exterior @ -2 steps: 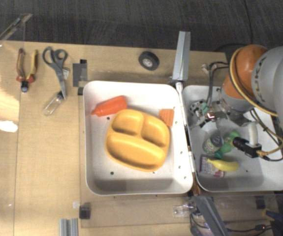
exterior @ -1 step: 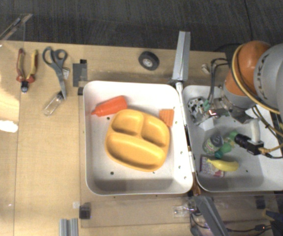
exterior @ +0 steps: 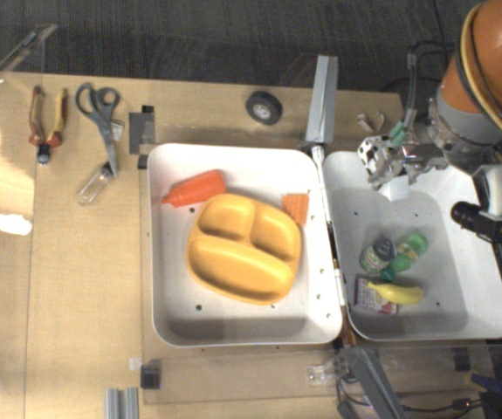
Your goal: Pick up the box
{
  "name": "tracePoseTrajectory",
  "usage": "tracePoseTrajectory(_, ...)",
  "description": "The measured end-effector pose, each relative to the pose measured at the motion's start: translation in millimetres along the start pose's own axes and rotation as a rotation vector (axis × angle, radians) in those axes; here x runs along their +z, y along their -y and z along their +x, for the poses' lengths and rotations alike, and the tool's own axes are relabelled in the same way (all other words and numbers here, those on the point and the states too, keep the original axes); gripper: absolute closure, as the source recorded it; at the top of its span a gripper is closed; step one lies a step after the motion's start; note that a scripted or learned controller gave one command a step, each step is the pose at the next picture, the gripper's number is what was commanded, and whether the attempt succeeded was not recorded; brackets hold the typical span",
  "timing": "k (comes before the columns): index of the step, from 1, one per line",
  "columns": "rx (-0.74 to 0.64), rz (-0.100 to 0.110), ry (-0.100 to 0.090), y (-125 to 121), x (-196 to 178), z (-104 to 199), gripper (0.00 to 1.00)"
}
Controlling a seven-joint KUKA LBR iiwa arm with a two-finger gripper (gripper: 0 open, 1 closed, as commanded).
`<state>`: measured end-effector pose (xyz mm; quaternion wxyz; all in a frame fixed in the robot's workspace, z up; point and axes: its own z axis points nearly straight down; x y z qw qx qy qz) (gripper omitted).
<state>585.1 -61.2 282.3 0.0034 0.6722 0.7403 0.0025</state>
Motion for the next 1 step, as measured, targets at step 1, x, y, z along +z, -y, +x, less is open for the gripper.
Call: tracePoseTrajectory(1, 0.319, 0.006, -0.001, 73.4, 57.7, 46.6, 1.0)
